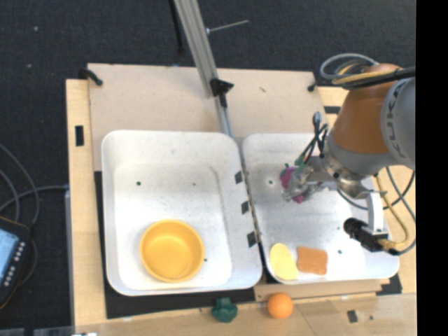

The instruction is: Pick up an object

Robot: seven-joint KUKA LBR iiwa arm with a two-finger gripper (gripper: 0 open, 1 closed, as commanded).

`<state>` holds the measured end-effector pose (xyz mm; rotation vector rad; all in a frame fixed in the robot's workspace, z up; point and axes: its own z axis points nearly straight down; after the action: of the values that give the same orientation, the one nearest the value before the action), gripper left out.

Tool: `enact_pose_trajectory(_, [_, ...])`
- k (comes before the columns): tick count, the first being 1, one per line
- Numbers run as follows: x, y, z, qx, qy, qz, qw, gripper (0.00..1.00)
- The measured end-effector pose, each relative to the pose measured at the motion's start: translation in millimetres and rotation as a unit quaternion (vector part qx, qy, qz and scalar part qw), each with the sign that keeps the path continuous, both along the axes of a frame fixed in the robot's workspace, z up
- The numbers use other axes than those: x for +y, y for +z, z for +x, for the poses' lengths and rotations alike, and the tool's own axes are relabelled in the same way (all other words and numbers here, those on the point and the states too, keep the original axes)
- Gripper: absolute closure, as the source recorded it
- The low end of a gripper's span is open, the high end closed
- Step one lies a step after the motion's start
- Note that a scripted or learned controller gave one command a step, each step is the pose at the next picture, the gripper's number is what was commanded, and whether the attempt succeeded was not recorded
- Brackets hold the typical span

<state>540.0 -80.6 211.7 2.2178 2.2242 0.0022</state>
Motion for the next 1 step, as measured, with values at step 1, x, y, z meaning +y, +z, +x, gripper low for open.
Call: enact_pose_trajectory(1, [47.7, 15.5, 23.6, -0.001, 0.002, 0.0004, 1.0, 1.0])
